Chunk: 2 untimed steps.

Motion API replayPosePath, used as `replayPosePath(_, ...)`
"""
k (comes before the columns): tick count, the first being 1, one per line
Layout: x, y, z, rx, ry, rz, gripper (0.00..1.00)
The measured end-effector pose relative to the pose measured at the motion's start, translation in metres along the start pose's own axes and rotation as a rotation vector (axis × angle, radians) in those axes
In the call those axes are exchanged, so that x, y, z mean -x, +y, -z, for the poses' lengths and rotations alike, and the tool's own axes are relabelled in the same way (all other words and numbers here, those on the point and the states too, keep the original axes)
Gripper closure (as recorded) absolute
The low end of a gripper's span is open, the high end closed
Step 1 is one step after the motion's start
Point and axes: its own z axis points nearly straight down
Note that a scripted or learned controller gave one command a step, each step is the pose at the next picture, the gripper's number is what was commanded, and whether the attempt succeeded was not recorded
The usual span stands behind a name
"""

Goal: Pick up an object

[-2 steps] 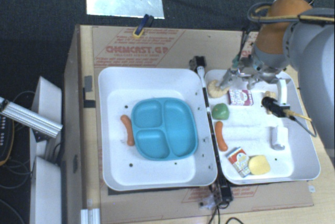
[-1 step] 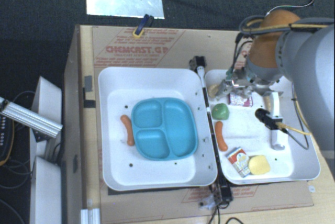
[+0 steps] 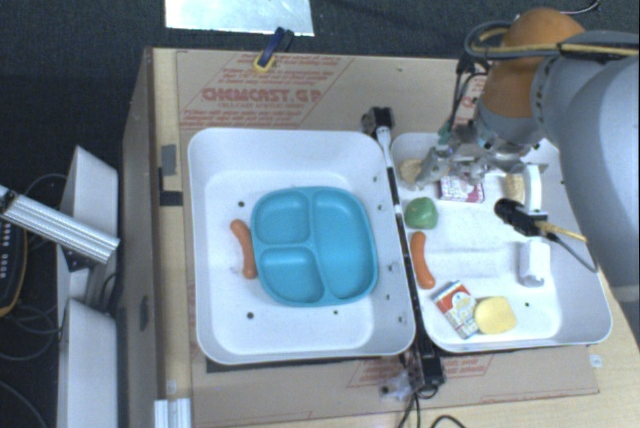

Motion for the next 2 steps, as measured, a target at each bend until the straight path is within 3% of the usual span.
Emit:
replayPosePath(1, 0.037, 0.000, -0.001, 0.003, 0.003, 0.002, 0.00)
replayPosePath(2, -0.018, 0.003, 0.029, 0.031, -0.004, -0.003, 0.00)
